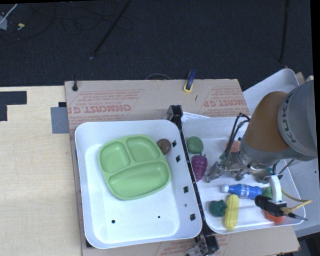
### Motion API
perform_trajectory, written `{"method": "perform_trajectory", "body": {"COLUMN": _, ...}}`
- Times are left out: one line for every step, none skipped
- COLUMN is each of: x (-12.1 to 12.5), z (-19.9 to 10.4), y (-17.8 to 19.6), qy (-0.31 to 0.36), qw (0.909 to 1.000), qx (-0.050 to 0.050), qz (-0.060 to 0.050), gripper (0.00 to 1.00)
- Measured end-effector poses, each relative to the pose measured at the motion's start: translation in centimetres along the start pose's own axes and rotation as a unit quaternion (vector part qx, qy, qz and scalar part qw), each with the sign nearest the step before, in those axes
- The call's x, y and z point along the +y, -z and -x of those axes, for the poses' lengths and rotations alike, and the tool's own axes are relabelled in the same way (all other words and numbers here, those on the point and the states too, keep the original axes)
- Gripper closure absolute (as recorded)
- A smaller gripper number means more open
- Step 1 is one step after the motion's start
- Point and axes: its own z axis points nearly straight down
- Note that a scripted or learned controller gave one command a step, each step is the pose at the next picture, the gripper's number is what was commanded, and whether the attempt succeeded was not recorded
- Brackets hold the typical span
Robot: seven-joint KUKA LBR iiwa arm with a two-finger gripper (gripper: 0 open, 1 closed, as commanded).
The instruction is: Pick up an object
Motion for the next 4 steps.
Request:
{"method": "perform_trajectory", "body": {"x": 0.0, "z": 0.2, "y": 1.0, "qy": -0.004, "qw": 1.0000, "qx": 0.000, "qz": 0.000, "gripper": 1.00}}
{"method": "perform_trajectory", "body": {"x": 0.3, "z": 0.3, "y": 7.3, "qy": 0.002, "qw": 1.0000, "qx": -0.001, "qz": 0.003, "gripper": 1.00}}
{"method": "perform_trajectory", "body": {"x": 0.2, "z": 1.4, "y": 12.2, "qy": 0.000, "qw": 1.0000, "qx": -0.001, "qz": 0.003, "gripper": 1.00}}
{"method": "perform_trajectory", "body": {"x": 0.2, "z": 1.5, "y": 14.1, "qy": 0.002, "qw": 1.0000, "qx": -0.001, "qz": 0.002, "gripper": 1.00}}
